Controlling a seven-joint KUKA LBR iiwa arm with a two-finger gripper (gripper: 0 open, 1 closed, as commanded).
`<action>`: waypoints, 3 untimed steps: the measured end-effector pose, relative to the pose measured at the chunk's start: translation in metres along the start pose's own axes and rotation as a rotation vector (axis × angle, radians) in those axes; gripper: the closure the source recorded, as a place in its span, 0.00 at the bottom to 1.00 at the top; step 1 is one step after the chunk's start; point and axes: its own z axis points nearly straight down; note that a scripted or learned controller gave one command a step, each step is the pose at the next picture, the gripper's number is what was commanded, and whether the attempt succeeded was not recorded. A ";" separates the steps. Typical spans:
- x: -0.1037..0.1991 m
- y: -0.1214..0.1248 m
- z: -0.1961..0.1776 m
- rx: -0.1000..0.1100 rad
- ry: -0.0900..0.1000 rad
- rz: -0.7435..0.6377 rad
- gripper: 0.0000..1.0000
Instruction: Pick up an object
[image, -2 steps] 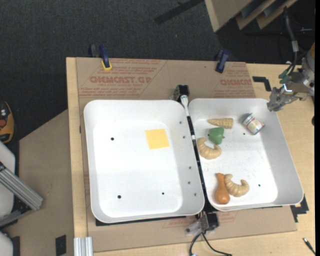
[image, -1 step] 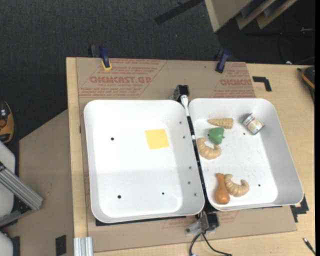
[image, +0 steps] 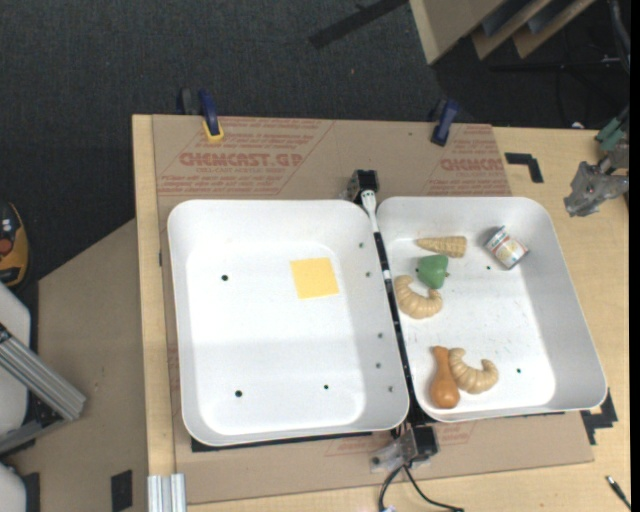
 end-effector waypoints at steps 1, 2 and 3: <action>-0.019 0.018 -0.169 -0.038 -0.016 -0.001 1.00; 0.025 -0.009 -0.063 -0.005 -0.002 -0.004 1.00; 0.028 0.006 -0.198 -0.034 -0.012 -0.003 1.00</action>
